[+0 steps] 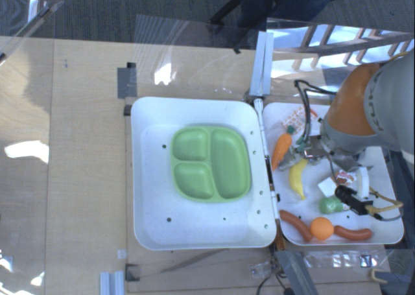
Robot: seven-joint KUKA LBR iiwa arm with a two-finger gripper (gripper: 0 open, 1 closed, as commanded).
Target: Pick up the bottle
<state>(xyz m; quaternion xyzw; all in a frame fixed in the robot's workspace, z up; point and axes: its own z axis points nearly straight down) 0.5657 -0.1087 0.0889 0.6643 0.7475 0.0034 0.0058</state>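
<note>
A pale wooden worktop (pixel 78 177) carries two white bins; dark carpet lies beyond. The left bin (pixel 149 222) holds a green divided plate (pixel 211 163). In the right bin (pixel 382 238), a carrot (pixel 281 149), banana (pixel 297 179), orange (pixel 321 228) and sausages (pixel 296 225) crowd the arm (pixel 363 109). Whether the jaws are apart cannot be told, nor where the bottle is.

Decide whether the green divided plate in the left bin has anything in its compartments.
Empty. All three compartments of the green plate show bare green; the carrot and banana lie in the right bin.
</note>
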